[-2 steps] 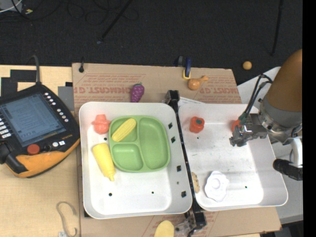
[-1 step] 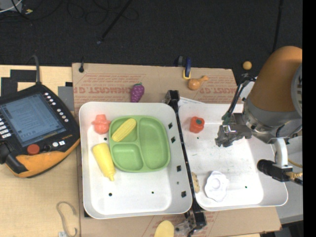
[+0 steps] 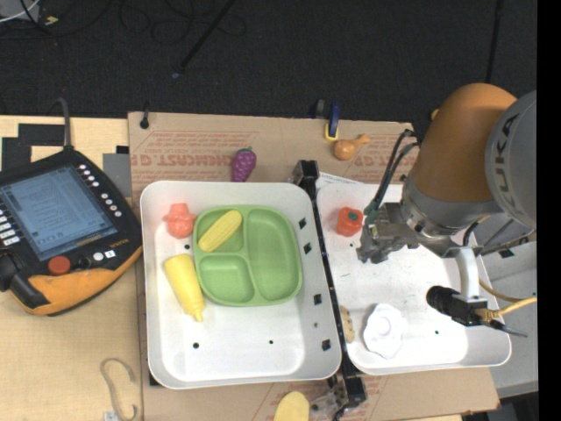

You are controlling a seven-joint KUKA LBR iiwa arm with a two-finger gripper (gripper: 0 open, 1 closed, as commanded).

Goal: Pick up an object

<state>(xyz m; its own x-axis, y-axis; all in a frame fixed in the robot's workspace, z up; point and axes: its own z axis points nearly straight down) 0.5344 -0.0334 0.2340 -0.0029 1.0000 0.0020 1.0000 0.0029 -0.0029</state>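
My gripper [image 3: 372, 246] hangs low over the right bin [image 3: 412, 296], near its left-middle part. A small red toy vegetable with a green top [image 3: 349, 222] lies just up and left of it, close but apart. A white lumpy object [image 3: 383, 330] rests at the bin's front, below the gripper. Nothing can be seen held. In the left bin [image 3: 237, 345] sits a green divided plate [image 3: 263, 261] with a corn cob [image 3: 219, 229] in its upper-left compartment. A yellow toy [image 3: 186, 284] and a pink-red toy [image 3: 179, 220] lie beside the plate.
The arm's orange band [image 3: 460, 143] and grey wrist reach over the right bin's right half. Purple grapes [image 3: 244, 163] and an orange gourd [image 3: 349, 147] lie on cardboard behind the bins. A yellow item [image 3: 292, 406] sits at the front edge. A teach pendant [image 3: 61, 226] lies at the left.
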